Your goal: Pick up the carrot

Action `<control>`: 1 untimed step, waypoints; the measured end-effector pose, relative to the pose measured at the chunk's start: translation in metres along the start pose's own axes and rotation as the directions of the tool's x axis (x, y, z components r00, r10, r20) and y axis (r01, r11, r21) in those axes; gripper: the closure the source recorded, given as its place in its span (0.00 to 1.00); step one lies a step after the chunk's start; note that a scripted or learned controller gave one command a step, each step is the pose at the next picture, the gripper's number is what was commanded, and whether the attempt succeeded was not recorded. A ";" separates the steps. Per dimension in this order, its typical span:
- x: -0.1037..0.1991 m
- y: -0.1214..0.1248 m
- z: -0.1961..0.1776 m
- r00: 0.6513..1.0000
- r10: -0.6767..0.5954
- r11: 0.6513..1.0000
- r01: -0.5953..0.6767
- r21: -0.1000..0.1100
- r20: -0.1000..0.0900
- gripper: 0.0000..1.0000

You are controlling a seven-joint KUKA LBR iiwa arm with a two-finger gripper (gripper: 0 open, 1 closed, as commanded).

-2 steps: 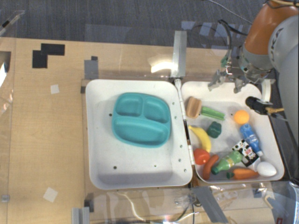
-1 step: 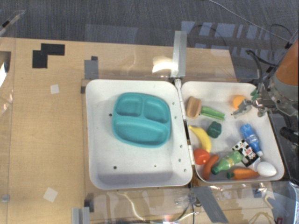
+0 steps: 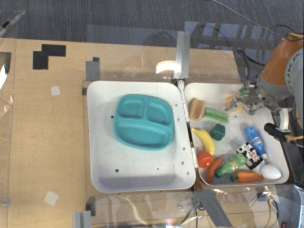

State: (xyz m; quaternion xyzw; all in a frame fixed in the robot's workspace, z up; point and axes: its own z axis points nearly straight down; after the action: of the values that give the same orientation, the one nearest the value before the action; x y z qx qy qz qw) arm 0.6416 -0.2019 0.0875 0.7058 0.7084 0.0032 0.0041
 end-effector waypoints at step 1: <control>-0.002 -0.001 -0.010 1.000 -0.003 1.000 0.003 0.006 0.001 1.00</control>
State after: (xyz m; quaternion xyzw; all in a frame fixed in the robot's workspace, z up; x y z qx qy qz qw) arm 0.6402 -0.2034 0.0974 0.7048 0.7094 0.0007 0.0025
